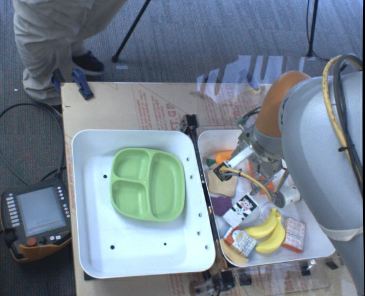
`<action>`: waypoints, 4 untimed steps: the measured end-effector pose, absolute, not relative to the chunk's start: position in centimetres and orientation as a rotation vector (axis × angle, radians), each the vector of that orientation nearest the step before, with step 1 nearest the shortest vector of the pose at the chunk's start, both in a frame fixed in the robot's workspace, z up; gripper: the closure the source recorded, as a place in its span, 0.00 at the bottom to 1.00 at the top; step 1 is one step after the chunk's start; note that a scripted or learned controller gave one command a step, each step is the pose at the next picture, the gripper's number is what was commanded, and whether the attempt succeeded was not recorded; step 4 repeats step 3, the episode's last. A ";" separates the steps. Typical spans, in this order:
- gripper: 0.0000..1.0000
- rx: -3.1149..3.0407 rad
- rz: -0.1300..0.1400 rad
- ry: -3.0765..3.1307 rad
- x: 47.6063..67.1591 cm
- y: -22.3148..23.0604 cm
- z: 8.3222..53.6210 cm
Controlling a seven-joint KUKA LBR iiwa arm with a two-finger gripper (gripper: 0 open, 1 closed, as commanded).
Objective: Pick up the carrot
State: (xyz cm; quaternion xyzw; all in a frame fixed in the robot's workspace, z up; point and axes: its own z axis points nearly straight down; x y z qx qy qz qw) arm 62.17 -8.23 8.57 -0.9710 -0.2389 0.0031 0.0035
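Gripper [270, 179] is down inside the right bin [323, 246], in its back half. The wrist covers it, so open or closed: cannot tell. Nothing seen held.

Closest to the gripper, on its camera-near side: milk carton [241, 208], white with black print, lying tilted. Just past that are two yellow bananas [267, 228] side by side. A red-and-white packet [294, 234] touches the bananas on view-right. A small orange-white box [239, 241] sits by the bin's front wall. This side is packed and little bare floor shows, only a strip toward the front-right corner.

View-left of the gripper: a tan flat piece [223, 185] and a purple thing [219, 205], both hard against the bin's left wall.

Carrot [224, 158] is view-left and slightly behind the gripper, near it, in the right bin's back-left corner. It is bright orange with a green bit at its view-left end and is partly covered by robot hardware. Left wall and back wall both sit close to it, so there is tight room on two sides.

Farther view-left, past the wall: left bin [139, 251], holding only a green divided plate [148, 184], with wide bare floor around it.

Farthest: a teach pendant [37, 214] on the carpet, and a person's legs [47, 36] behind the bench.
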 end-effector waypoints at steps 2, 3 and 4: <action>0.00 -3.037 0.018 -0.752 62.1 -8.1 9.5; 1.00 -3.031 0.023 -0.750 62.1 -8.2 10.4; 1.00 -3.031 0.023 -0.750 62.1 -8.2 10.4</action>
